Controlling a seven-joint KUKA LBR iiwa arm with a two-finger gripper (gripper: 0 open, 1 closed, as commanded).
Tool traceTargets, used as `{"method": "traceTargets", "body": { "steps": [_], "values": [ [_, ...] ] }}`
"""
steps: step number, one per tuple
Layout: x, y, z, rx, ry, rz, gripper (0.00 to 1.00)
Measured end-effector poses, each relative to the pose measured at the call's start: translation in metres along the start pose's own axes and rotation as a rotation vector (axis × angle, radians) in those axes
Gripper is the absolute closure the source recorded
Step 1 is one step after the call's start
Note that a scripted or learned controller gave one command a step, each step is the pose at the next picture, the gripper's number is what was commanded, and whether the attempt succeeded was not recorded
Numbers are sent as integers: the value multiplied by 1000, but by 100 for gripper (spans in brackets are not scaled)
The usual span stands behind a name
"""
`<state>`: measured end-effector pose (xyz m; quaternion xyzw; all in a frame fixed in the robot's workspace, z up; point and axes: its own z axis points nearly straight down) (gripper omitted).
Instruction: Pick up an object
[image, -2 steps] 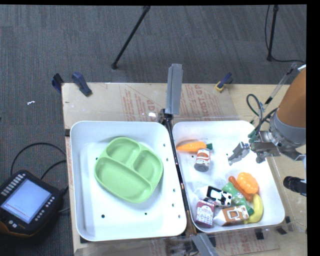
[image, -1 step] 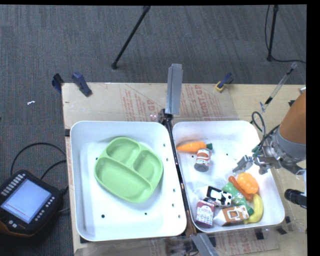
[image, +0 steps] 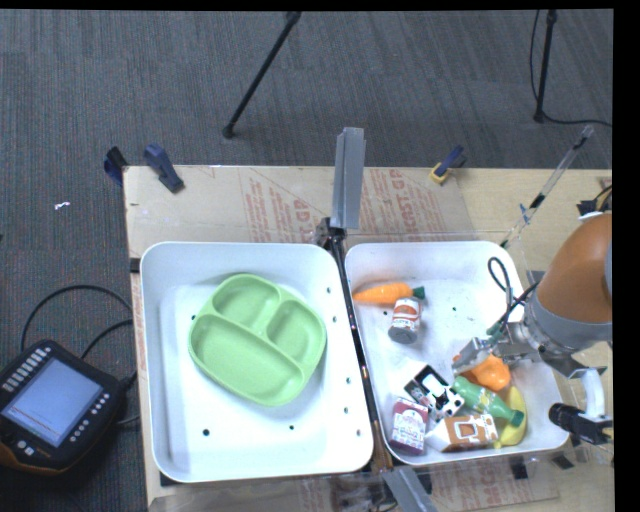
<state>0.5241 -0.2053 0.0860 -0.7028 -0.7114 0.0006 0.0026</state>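
Observation:
The right bin holds a toy carrot, a small can, a black and white item, a red carton, a green bottle, a small orange fruit, a yellow banana and an orange box. My gripper reaches in from the right and hangs low over the bin's right side. It sits just above and left of the orange fruit, close to or touching it. Nothing is visibly lifted.
The left bin holds a light green divided plate. A grey post stands behind the wall between the bins. Clamps sit on the bench's far edge, a teach pendant lies on the floor at left.

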Motion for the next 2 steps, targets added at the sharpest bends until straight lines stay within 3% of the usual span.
{"method": "traceTargets", "body": {
  "steps": [1,2],
  "values": [
    [-2,-1,-9,0,2,9,100],
    [36,11,-118,-2,-2,-51,100]
  ]
}}
